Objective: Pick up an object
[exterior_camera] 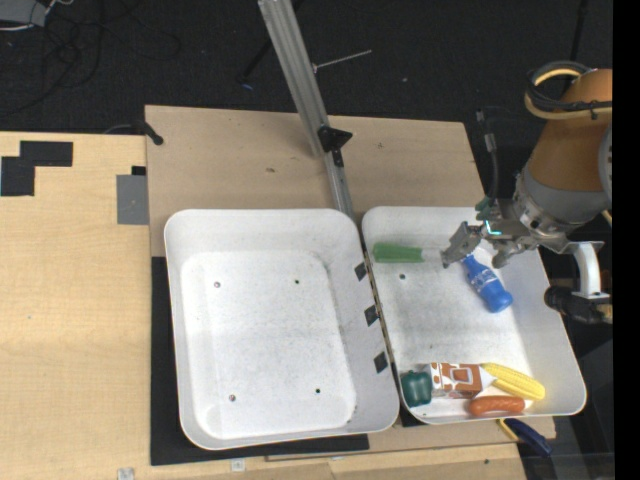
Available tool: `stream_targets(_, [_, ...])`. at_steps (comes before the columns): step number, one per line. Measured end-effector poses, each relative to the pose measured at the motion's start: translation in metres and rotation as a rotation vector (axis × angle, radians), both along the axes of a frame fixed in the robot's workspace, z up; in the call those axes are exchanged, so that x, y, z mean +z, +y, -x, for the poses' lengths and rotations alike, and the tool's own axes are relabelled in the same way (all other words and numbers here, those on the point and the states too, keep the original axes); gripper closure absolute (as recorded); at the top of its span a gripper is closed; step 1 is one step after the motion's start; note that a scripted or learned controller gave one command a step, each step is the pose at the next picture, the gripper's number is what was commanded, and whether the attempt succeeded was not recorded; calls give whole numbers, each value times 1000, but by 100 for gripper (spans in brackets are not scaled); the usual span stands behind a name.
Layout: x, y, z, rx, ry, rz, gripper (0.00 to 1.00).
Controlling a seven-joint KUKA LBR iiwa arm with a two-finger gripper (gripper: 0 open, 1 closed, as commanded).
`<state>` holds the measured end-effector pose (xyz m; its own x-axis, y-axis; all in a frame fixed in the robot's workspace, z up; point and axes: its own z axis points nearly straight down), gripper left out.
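The pincer (481, 247) hangs over the right bin (560, 368), fingers spread apart around the top of a blue bottle (488, 284). The bottle lies tilted on the bin floor, near a green block (397, 254).

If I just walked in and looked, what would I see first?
Probably the big grey and orange arm reaching in from the right, with its gripper right over a blue bottle in the right bin. Next, the bright bunch at that bin's near edge: a yellow corn cob, a red sausage and an orange-and-white pack. A green block lies near the bin's far left corner.
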<state>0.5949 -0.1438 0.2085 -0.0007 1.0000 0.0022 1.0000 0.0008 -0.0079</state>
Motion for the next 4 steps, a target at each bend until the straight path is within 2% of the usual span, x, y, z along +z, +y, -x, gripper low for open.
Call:
stream_targets(1, [3,0,-1,-1,-5,1,0])
stream_targets(2, [-45,8,-1,0,0,0,0])
stream_targets(3, [-96,7,11,-1,1,0,0])
stream_targets(4, [-117,8,11,-3,-6,2,0])
